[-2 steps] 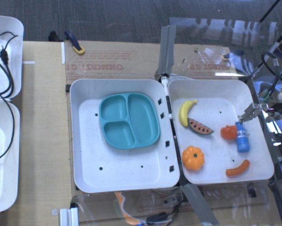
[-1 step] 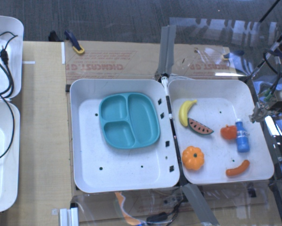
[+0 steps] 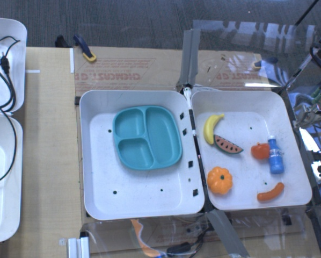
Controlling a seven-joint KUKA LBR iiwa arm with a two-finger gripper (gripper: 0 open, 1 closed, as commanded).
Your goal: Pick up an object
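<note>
Pumpkin [image 3: 219, 180] near right bin's [image 3: 289, 114] front-left edge, sausage [image 3: 270, 192] front-right

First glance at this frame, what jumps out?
The teal divided plate dominates, lying alone in the left bin. Next come the bright toys scattered in the right bin: a yellow banana beside a watermelon slice near the divider, an orange pumpkin at the front, and a blue bottle touching a small orange-red item above a sausage.
</note>
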